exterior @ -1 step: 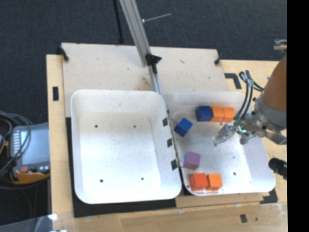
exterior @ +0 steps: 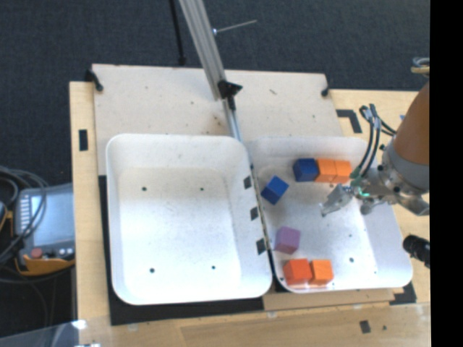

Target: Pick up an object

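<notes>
From above, the gripper [exterior: 334,201] hangs over the right bin [exterior: 383,255]; whether its jaws are released or clenched I cannot tell. Nothing sits visibly between them. In that bin lie two blue blocks [exterior: 306,169], a purple block [exterior: 288,239], and orange blocks [exterior: 333,170] at back and front.
</notes>
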